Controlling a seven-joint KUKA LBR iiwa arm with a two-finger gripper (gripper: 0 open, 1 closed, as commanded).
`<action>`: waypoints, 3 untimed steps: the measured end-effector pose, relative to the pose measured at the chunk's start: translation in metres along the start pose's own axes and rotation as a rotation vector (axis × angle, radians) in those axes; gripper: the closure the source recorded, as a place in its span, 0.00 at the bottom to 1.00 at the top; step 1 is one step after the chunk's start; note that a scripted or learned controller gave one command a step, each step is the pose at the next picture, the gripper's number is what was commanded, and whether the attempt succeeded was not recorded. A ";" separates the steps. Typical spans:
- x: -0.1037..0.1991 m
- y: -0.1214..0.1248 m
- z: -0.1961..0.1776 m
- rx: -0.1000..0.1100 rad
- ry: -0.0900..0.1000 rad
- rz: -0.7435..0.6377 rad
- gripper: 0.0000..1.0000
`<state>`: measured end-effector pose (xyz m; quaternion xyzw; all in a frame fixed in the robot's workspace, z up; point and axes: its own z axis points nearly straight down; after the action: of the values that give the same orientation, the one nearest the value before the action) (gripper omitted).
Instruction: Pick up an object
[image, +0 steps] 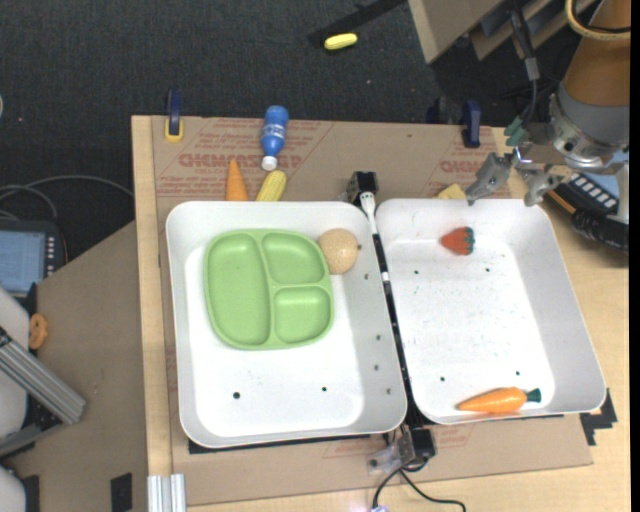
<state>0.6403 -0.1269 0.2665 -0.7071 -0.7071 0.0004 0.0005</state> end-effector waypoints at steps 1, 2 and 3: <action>-0.038 -0.022 0.138 0.014 0.002 0.005 0.00; -0.044 0.025 0.184 -0.006 -0.002 -0.003 0.00; -0.044 0.024 0.170 -0.006 -0.003 -0.002 1.00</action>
<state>0.6640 -0.1713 0.0960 -0.7063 -0.7079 -0.0007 -0.0024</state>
